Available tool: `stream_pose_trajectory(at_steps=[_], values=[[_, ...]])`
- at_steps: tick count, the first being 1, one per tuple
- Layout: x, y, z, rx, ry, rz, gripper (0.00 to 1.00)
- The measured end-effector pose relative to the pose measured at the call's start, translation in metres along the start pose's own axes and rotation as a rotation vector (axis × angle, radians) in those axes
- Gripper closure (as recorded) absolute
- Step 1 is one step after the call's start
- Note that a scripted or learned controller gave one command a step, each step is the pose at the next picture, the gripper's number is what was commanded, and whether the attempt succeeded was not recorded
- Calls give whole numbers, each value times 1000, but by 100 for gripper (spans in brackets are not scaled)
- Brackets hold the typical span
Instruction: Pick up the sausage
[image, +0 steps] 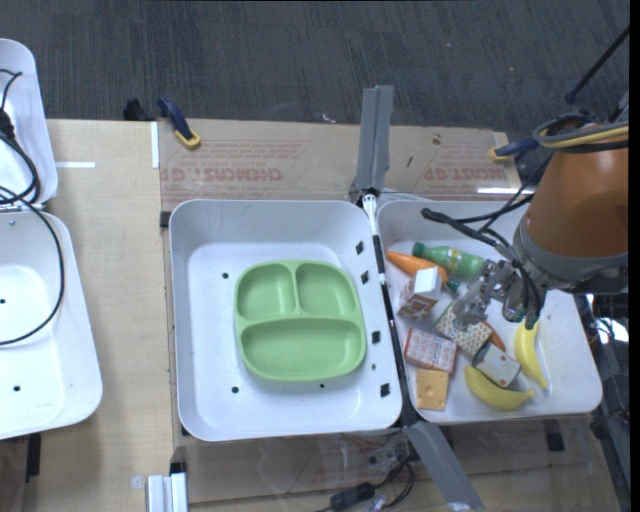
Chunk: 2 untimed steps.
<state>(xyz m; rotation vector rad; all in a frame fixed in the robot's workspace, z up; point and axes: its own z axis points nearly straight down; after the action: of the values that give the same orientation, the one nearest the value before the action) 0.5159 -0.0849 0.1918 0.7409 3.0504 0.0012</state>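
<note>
Sausage first, though naming it is the hard part: the pincer (488, 298) hangs low over the middle of the right bin (588, 392), among a crowded heap of toy food, and whether it is released or clenched I cannot tell, as the wrist and cables blur it. Nothing can be seen gripped in it. Just beneath and beside it lie a speckled cracker (466, 322) and a small reddish piece (497, 341) half hidden against a banana (497, 391); a second banana (531, 352) lies along the right side. Further left sit a reddish packet (430, 351), a cheese slice (432, 390) and a small carton (422, 291). Toward the bin's upper left, touching the green bottle (450, 260), lies an orange tapered stick (408, 263), which I judge the likeliest sausage, though it could pass for a carrot; the half-hidden reddish piece is the other candidate. To do this step well, the arm should rise clear of the heap, settle on one target, line its jaws across the narrow width and come straight down, so the bottle or banana is not nudged or caught along with it. The left bin (186, 300) holds a green divided plate (300, 320), well apart.
</note>
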Motion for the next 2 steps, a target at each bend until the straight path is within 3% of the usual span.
stream_pose_trajectory(at_steps=[1,2], values=[[14,81,-4,2,1,360,100],[46,168,-75,3,1,421,100]])
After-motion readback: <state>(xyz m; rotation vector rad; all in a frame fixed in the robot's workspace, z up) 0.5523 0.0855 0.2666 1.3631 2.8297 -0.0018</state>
